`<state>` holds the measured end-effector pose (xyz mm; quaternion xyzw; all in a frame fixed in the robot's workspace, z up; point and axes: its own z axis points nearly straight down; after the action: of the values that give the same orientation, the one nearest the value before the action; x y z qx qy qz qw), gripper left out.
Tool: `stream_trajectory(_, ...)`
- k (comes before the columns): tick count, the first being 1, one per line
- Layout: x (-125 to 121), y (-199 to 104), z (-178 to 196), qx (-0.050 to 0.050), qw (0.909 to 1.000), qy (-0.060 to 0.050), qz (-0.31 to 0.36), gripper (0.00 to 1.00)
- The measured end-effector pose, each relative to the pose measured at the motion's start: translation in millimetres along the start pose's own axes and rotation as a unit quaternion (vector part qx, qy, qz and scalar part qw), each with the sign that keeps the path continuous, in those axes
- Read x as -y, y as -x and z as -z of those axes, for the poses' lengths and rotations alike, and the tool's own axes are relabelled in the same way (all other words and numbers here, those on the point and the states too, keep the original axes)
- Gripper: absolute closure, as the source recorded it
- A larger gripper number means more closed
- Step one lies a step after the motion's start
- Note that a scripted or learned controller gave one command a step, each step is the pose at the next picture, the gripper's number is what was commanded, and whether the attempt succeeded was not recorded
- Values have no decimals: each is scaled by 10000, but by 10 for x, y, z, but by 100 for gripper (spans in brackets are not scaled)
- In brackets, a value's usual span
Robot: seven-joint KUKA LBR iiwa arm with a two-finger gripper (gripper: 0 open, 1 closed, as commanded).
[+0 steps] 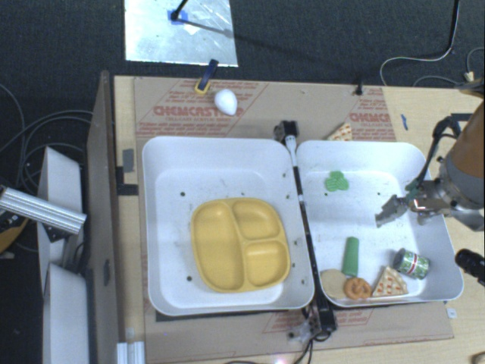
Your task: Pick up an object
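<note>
At the near edge of the right bin (436, 203), a row of small things lies along the front wall: a pale round flat piece (330, 280), an orange cookie-like piece (357, 287) touching it, a toy pizza slice (390, 283) just beside that, and a small green-and-white can (411, 263) on its side to the right. A green cylinder (350, 256) stands just behind the round pieces, close to the wall between the bins. In the left bin (163, 203), a yellow divided tray (240, 243) with three compartments sits toward the near right. Farther back in the right bin, the gripper (388, 211) reaches in from the right and points left over bare white floor; its fingers (392, 205) appear slightly parted with nothing between them, and it touches none of the objects. Behind it, near the bin's back wall, lies a small green leafy piece (336, 180). Beyond the bins, on the cardboard-covered bench (174, 105), rest a white egg (225, 101), a small blue and yellow item (205, 77), and another pizza slice (341, 133) at the right bin's far rim.
</note>
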<state>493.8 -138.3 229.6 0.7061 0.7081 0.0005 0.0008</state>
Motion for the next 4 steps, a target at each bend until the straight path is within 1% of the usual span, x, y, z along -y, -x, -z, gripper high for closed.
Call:
stream_trajectory(1,-37,-336,-948,-19,10000,-47,18,0)
stream_trajectory(2,-39,-408,-1459,-4,10000,3,-10,0)
stream_trajectory(3,-290,545,-1217,36,10000,24,-40,0)
stream_trajectory(4,-320,-263,-1360,-22,10000,-8,35,0)
